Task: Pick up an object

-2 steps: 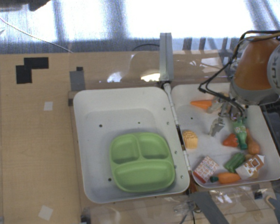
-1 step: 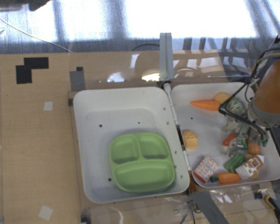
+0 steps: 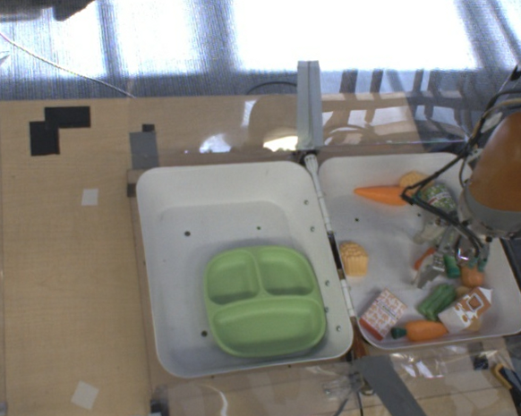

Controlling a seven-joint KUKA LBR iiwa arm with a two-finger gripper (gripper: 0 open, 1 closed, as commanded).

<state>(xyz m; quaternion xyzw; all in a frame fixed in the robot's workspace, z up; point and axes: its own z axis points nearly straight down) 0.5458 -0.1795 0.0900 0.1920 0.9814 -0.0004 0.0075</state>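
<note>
Your gripper (image 3: 451, 252) hangs low in the right bin (image 3: 371, 239), right among the toy food, and you cannot tell if it is gripping anything. Just near it sit a small orange ball (image 3: 472, 277), a green block (image 3: 437, 302) and a little carton (image 3: 467, 310). A long carrot (image 3: 381, 194) lies farther back. Left of it, a yellow corn piece (image 3: 353, 259) sits by the wall. A green plate (image 3: 264, 300) rests in the left bin (image 3: 172, 218).

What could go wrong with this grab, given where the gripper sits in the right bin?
1. The gripper is down among crowded toys: the green item, small orange piece and carton lie close, so it may nudge or pinch a neighbour.
2. The arm covers part of that bin, so a grasp is hard to confirm.
</note>
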